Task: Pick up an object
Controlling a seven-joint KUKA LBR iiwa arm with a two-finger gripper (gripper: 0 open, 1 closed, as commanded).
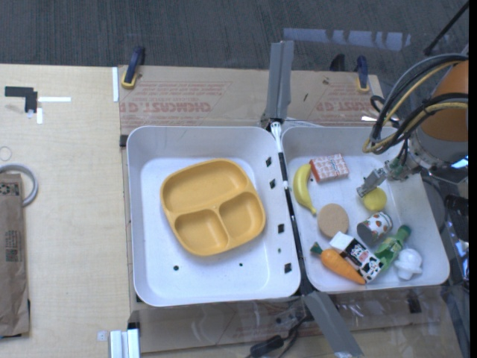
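The right bin (432, 200) holds several objects: a banana (301, 186), a red-and-white box (329, 168), a tan round disc (333, 219), a yellow lemon (376, 201), a small printed can (375, 227), a green bottle (393, 246), a carrot (337, 265), a small cow-print carton (360, 256) and a white lump (408, 262). My gripper (372, 183) reaches in from the right and hangs low over the bin's middle. It sits right at the lemon's upper edge and partly covers it.
In the left bin (141, 222) lies a yellow divided plate (212, 206). A grey divider post (280, 80) stands at the back between the bins. Cables (402, 110) loop above the right bin's far corner. A brown bag (11, 245) lies on the bench at far left.
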